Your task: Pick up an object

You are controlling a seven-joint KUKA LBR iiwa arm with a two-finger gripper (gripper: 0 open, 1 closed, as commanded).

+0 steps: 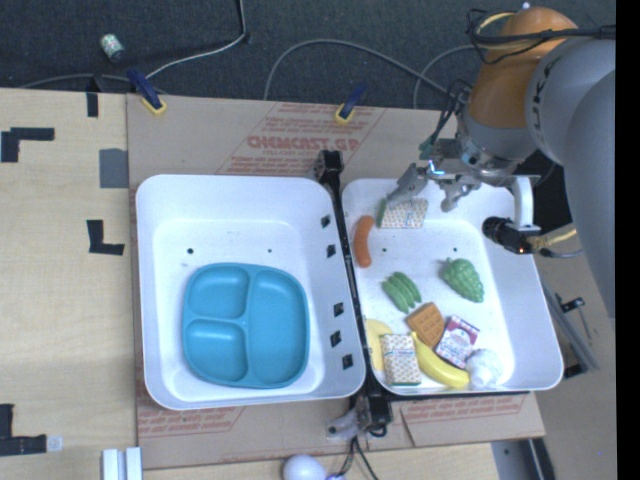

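The claw point(430, 190) of the grey arm with its orange band point(515, 63) hangs over the far edge of the right-hand shallow white bin point(520, 313), its two fingers spread apart, one finger point(408, 183) touching the top of a small speckled white packet point(404, 214) that lies against the bin's far wall. The packet is not between the fingers; nothing is gripped.

Just beside the packet, toward the divider between the bins, lies an orange sausage-shaped toy point(363, 241). Nearer the bin's middle sit a striped green toy vegetable point(402, 290) and, well apart from it toward the arm's side, a knobbly green toy fruit point(464, 278). Along the bin's near wall crowd a tan waffle-like square point(426, 321), a printed carton point(400, 358), a yellow banana point(435, 365), a red-and-white wrapped packet point(456, 340) and a crumpled white ball point(484, 367).

The left-hand white bin point(160, 218) holds a blue three-compartment plastic plate point(245, 325). Both bins rest on brown cardboard point(230, 133) spread over the desk.
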